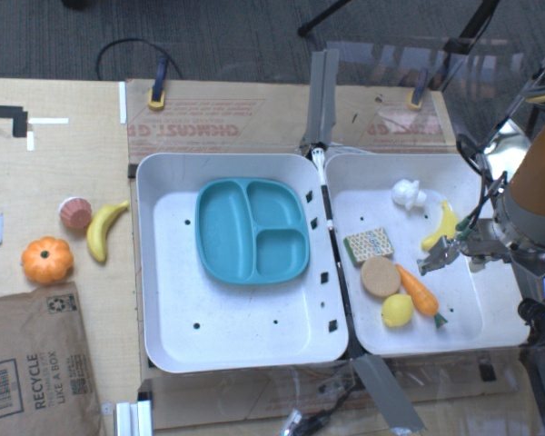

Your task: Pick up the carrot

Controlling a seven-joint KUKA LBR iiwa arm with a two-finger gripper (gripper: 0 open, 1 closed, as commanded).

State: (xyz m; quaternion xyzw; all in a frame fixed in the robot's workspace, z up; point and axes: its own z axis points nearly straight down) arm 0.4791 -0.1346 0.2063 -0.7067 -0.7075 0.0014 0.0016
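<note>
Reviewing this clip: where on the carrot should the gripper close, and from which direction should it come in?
Probably from above, across the carrot's mid-length, fingers spanning its narrow width. It lies flat and diagonal in the right bin, thick end against the tan disc, with the lemon crowding its lower-left side. The gripper hangs just up-right of it.

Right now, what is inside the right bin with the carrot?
The right bin holds the carrot, a tan disc, a lemon, a patterned block, a banana and a white object.
</note>
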